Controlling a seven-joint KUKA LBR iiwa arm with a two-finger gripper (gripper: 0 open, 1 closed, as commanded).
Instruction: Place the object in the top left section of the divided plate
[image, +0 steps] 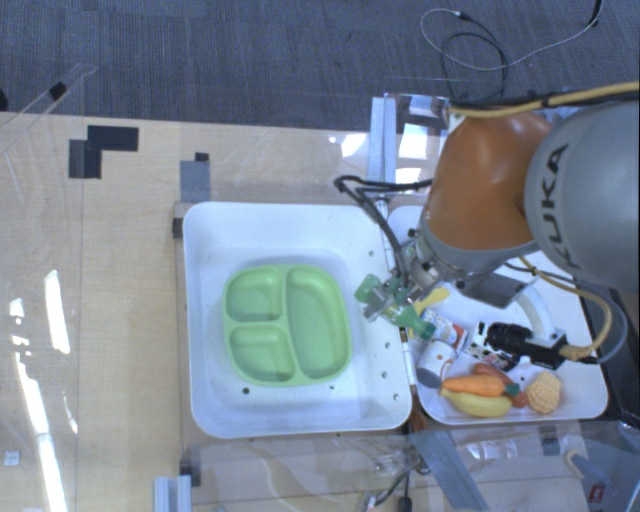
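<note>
**Plate's top-left pocket lies left of the hand, across the seam**

Since the move turns on direction, I start with the object: a small green item (372, 292) sits at the tip of the hand (393, 298), right over the seam where the two bins meet. From here I can't tell whether the hand is clenched on it or just touching it; the wrist and cables crowd that spot.

Outward from there, the green divided plate (288, 324) rests in the left bin (205, 300), well apart from the hand and to its left in the camera view. Its top-left section (254, 297) is the far small pocket, beyond the long section nearest the hand. So my reading is a leftward carry, clearing the long compartment first.

Behind the hand, the right bin (590, 400) has a carrot (474, 384), a banana (478, 404) and a corn cob (544, 392) clustered near its front edge.
</note>
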